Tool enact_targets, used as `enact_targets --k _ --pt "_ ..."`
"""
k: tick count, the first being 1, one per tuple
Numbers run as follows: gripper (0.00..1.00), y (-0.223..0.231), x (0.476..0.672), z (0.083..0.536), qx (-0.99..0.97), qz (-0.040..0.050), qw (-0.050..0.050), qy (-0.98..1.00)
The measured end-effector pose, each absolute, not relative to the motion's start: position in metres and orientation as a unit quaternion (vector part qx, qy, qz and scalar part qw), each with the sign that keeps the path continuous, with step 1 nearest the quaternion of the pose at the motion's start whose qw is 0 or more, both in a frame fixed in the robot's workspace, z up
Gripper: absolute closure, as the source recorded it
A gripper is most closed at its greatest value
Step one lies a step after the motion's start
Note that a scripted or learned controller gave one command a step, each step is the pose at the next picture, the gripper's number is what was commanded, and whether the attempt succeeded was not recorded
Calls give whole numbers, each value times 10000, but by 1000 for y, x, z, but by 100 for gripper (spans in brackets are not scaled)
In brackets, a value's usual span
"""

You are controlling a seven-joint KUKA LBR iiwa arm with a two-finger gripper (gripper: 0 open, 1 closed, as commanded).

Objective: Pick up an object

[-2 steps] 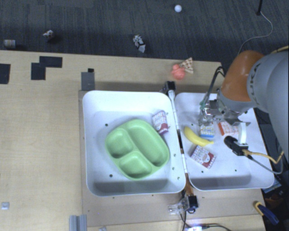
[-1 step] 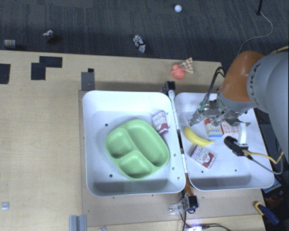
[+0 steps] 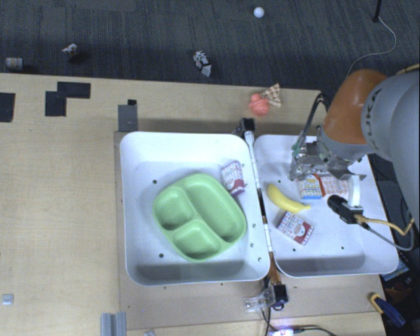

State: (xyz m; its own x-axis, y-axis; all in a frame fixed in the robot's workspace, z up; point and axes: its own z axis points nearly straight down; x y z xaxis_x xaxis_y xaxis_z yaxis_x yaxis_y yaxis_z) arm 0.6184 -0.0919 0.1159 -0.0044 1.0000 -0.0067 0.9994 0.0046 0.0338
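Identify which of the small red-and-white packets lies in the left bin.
The packet beside the green tray lies there; the other two sit in the right bin, near the banana.

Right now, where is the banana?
The banana lies in the right bin, near its left wall, just below and left of the gripper, with a small red-and-white packet below it.

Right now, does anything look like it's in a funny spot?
Yes. A pink ball and a small toy sit on the bench outside the bins. A white ball and other small bits lie on the dark floor beyond.
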Motion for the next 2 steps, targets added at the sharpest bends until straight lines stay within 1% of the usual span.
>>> enact_targets --k 1,2 --pt "0 -92 618 116 7054 95 140 7086" --pt "100 -91 620 127 7049 112 153 7090"
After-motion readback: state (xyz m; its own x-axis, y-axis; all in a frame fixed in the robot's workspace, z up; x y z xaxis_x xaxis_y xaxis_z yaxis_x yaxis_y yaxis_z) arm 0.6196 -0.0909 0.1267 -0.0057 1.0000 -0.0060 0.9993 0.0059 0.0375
